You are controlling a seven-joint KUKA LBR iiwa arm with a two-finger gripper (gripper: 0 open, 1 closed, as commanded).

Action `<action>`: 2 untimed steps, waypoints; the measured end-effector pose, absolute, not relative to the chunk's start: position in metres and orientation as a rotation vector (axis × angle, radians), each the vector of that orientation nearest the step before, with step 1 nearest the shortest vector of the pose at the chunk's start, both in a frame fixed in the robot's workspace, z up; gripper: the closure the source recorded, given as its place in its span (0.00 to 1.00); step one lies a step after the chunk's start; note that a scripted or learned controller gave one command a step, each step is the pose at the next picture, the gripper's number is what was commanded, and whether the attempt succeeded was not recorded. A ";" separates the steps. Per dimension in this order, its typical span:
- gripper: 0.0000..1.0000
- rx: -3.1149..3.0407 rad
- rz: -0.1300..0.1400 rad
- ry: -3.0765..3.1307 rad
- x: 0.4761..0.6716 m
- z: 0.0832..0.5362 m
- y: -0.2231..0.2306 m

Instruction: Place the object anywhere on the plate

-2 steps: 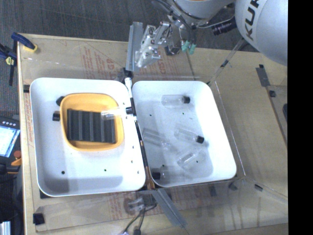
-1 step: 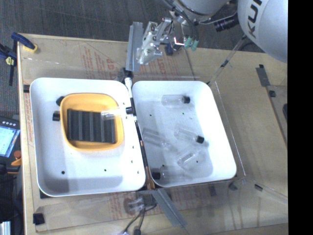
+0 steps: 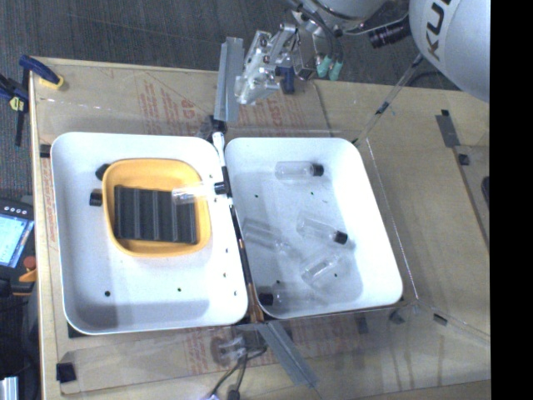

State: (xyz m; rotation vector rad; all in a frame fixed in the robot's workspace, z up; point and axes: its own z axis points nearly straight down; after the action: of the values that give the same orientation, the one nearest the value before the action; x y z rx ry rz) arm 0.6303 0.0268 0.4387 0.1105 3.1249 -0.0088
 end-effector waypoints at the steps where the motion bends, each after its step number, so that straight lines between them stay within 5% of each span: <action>1: 1.00 0.111 -0.012 3.121 0.631 0.449 0.027; 2: 1.00 0.111 -0.015 3.118 0.632 0.460 0.027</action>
State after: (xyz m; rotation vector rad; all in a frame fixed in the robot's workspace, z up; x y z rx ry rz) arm 0.6321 0.0268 0.4601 0.1111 3.1182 -0.0147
